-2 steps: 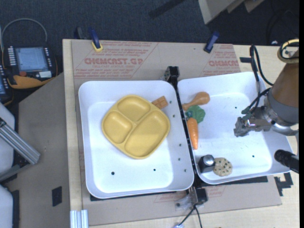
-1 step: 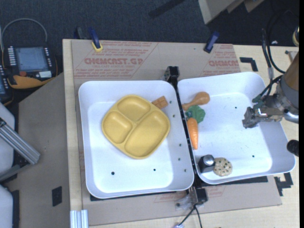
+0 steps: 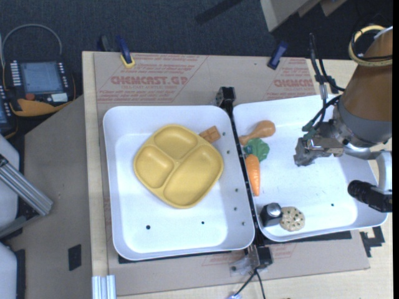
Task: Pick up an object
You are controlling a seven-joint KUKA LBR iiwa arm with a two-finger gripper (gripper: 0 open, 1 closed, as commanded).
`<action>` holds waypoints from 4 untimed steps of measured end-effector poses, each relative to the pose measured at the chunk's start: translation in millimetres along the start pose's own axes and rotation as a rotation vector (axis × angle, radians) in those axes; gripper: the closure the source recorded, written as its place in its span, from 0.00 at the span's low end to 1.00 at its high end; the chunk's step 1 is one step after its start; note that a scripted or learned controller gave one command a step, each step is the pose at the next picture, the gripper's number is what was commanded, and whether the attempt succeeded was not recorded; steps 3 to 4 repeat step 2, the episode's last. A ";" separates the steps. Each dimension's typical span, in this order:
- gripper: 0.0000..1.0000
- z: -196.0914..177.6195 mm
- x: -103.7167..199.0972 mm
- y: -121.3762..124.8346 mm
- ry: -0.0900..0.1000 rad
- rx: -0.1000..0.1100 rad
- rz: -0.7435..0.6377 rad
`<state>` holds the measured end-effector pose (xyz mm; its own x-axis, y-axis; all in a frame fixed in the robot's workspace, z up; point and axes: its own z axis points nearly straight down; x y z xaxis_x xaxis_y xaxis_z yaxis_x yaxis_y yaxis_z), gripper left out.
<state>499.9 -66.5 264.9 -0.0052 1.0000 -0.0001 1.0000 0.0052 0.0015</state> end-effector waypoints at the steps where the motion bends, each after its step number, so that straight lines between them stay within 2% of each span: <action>1: 1.00 7.1 57.0 26.3 0.001 -0.002 -0.002; 2: 1.00 30.0 106.1 49.5 0.001 0.000 0.000; 4: 1.00 30.0 106.1 49.5 0.001 0.000 0.000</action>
